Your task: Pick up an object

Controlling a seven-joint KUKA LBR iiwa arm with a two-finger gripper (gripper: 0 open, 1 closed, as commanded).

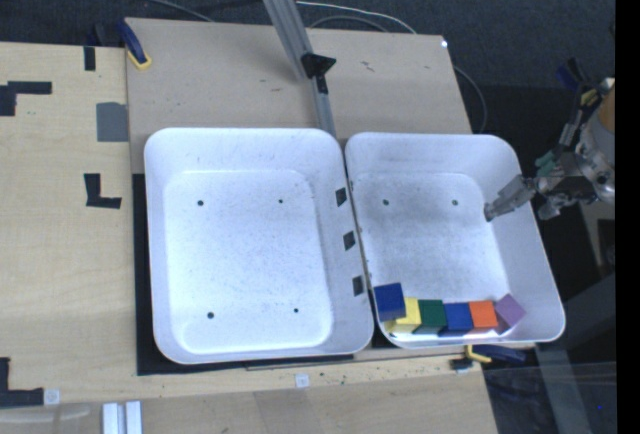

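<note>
Several small blocks lie in a row along the near wall of the right bin (430,162): a blue cube (388,299), a yellow block (406,316), a green block (431,313), a second blue block (458,317), an orange block (483,314) and a purple block (509,309). My gripper (520,209) hangs at the right rim of that bin, well above and behind the blocks. It is open, with nothing between its fingers.
The left bin (160,222) stands beside the right one, their rims touching. A slanted metal pole (280,2) rises behind the bins. A blue-and-yellow clamp (134,44) sits at the bench's far left corner, another clamp (492,355) at the near edge.
</note>
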